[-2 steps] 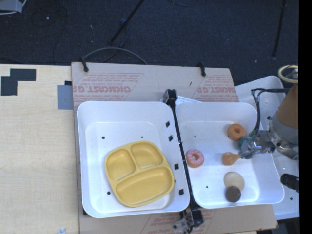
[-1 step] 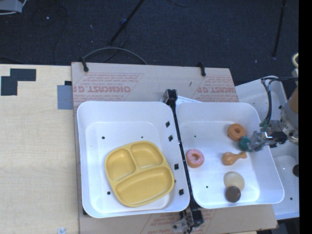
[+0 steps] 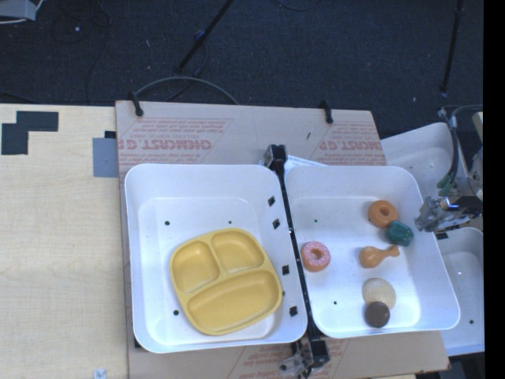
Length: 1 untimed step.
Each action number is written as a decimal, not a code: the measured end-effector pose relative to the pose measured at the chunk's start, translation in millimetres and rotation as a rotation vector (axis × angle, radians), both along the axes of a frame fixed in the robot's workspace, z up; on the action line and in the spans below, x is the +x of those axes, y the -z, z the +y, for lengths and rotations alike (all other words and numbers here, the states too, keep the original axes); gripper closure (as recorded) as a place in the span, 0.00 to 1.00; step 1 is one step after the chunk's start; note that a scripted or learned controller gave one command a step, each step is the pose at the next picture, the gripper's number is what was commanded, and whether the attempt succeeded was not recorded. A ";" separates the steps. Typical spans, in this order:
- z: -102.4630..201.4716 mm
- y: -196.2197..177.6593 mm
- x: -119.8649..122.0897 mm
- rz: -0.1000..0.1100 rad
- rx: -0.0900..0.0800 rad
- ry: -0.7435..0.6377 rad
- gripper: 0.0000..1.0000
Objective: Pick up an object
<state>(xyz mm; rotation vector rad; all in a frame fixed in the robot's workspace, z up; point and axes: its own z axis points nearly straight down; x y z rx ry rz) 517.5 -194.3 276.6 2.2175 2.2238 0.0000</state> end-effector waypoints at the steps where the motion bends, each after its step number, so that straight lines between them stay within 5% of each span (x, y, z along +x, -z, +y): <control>1: 52.8 18.5 0.7 0.007 0.004 -0.002 1.00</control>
